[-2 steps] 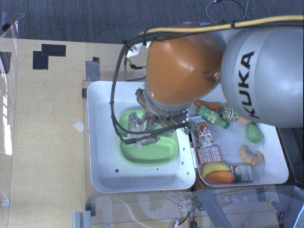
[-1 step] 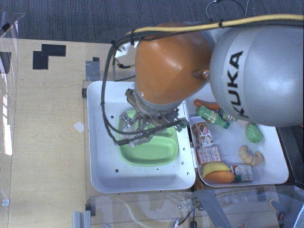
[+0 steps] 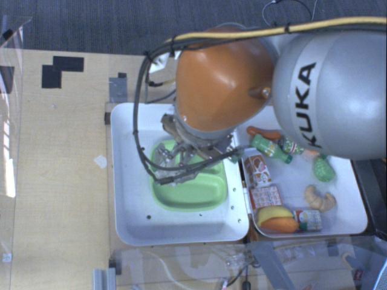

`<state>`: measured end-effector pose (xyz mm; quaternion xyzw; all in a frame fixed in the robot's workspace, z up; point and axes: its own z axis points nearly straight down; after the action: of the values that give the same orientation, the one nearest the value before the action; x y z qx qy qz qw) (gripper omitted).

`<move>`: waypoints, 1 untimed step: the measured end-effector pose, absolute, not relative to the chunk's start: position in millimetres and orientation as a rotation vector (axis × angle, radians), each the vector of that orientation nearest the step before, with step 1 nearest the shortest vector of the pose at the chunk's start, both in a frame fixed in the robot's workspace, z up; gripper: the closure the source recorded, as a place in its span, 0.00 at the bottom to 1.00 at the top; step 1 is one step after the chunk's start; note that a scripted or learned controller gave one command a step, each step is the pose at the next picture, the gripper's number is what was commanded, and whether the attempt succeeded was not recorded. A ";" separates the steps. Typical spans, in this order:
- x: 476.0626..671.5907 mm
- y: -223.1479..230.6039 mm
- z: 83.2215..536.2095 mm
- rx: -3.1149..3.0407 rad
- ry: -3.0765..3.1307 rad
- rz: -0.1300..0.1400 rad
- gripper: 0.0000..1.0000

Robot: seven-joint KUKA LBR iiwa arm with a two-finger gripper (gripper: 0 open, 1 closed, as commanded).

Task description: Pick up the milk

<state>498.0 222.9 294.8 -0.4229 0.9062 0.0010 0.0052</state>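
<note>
Orange wrist band fills centre frame as the pincer (image 3: 181, 159) hangs over the green tub (image 3: 193, 189) in the left bin (image 3: 130, 180); spread or pressed together, I cannot tell. What looks like the milk (image 3: 259, 171), a small carton, lies at the right bin's (image 3: 357, 213) left edge. Risk: wrong bin, so an empty grab. Legible writing: "KUKA" on the arm (image 3: 326, 83).
</note>
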 end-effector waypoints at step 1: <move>491.5 223.4 294.0 -1.438 2.783 0.003 1.00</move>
<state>491.5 223.4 294.0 -0.4591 0.8884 0.0008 0.0044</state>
